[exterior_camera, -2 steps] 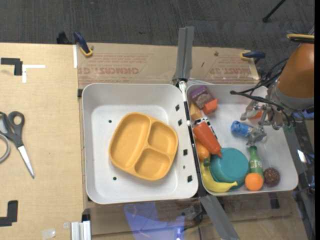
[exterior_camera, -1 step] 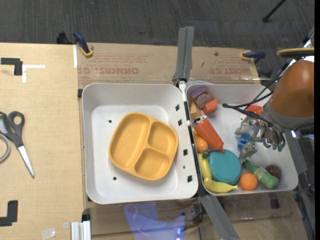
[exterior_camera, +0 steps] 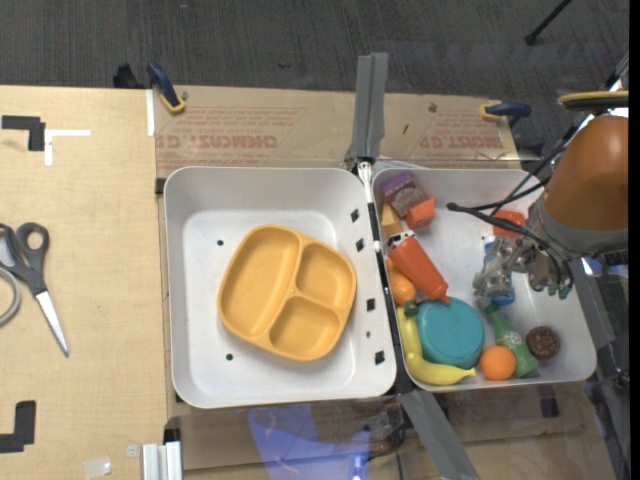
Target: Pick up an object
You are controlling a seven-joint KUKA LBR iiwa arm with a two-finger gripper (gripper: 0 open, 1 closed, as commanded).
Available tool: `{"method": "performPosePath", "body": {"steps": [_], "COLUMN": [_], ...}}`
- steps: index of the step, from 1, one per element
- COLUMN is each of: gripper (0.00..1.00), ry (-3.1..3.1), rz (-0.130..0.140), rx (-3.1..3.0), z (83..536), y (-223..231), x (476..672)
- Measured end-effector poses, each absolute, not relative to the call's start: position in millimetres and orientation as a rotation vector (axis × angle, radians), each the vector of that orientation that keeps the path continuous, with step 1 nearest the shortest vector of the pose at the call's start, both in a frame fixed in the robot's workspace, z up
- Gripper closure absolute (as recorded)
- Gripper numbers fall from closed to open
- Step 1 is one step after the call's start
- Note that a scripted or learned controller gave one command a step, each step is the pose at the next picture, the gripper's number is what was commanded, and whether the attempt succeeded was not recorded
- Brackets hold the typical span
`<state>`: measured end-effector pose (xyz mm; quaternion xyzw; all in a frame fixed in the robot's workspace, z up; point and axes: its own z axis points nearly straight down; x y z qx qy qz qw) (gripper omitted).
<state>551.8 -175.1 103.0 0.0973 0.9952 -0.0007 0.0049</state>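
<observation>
Nothing's picked yet: we're eyeing the green bottle [exterior_camera: 507, 330] low in the right bin [exterior_camera: 470, 378], beside an orange [exterior_camera: 497, 363]. Our gripper [exterior_camera: 500, 280] hangs just above it, ready to drop. Fingers open or closed? Can't tell.

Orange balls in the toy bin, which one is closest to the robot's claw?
The orange ball at the bin's front edge, beside the banana, is nearer the gripper. The other sits by the bin's left wall.

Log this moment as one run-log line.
arm: over right white bin | gripper: low among toys, grasp unconfirmed | left white bin: yellow divided plastic plate
</observation>
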Motion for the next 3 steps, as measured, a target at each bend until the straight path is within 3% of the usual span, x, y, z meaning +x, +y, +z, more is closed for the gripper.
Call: {"method": "performPosePath", "body": {"steps": [1,2,3], "gripper": [0.0,0.0,0.0], "ry": [3.116,3.112,3.136], "rz": [-0.002,-0.001,-0.001], "rx": [0.305,0.346,0.116], "z": [103,94,93], "y": [-175,-144,-195], "x": [552.0,584.7,534.8]}}
